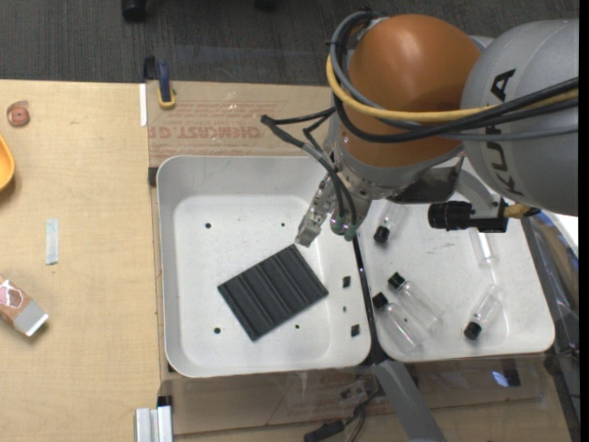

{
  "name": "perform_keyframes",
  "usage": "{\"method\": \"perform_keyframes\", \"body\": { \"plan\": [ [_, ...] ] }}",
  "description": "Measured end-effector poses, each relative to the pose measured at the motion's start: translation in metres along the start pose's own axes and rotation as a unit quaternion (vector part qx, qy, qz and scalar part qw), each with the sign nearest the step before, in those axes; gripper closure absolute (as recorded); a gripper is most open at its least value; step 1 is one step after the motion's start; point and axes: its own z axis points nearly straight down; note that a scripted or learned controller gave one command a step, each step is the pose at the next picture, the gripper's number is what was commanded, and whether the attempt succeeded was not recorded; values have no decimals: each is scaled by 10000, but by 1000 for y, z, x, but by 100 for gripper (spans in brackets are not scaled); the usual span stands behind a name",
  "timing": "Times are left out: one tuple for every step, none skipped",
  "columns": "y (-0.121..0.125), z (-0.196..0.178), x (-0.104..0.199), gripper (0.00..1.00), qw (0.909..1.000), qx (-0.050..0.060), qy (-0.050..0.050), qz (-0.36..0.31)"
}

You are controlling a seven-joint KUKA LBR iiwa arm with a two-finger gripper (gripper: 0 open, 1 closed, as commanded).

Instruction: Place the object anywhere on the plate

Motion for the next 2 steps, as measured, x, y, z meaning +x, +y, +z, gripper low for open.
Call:
{"method": "perform_keyframes", "body": {
  "plan": [
    [-14,53,0,100,9949,-3,1,-1006],
    [5,40,-15,100,9940,-9,-8,-1096]
  ]
}}
